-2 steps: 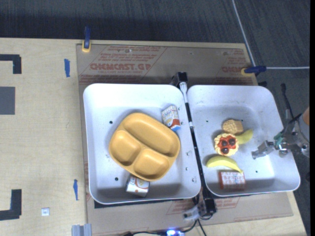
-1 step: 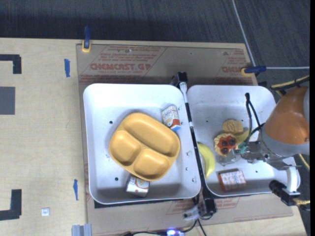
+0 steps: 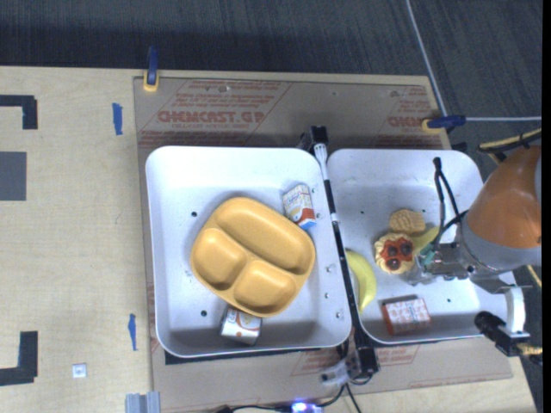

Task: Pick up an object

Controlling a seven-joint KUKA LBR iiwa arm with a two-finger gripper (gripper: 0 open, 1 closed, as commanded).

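In the right bin (image 3: 465,169), the arm's jaws (image 3: 428,263), too hidden to tell whether spread or pressed together, hung just right of a small round toy with red spots (image 3: 394,253), a cookie (image 3: 406,221) just behind.
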